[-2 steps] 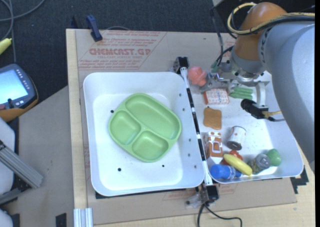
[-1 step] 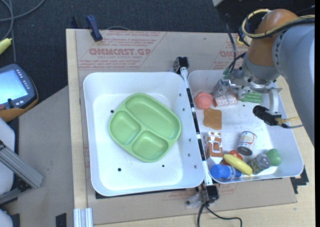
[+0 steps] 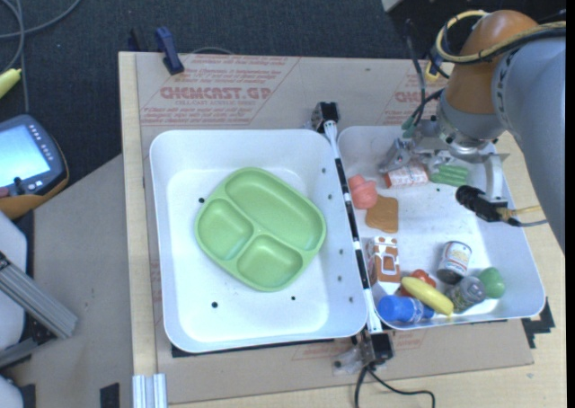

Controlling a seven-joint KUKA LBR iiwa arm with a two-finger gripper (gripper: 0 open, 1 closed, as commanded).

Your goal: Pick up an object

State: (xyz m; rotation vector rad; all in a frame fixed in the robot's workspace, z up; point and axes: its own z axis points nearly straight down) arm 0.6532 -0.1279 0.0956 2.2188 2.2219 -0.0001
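Observation:
My gripper (image 3: 411, 160) is low over the far part of the right bin (image 3: 517, 244), with the arm reaching in from the right. Directly under it lies a small red and white packet (image 3: 406, 179), and a green piece (image 3: 449, 174) lies just to its right. Nothing shows as lifted. Further toward the front lie a pink lump (image 3: 363, 191), a tan slab (image 3: 382, 214), a red and white carton (image 3: 385, 259), a yellow banana (image 3: 425, 293), a blue item (image 3: 397, 309), a small can (image 3: 455, 261) and a green ball (image 3: 490, 283).
The left bin (image 3: 180, 164) holds a green divided plate (image 3: 260, 228). A ridge (image 3: 346, 208) separates the two bins. The right bin's objects crowd its front corner and left side.

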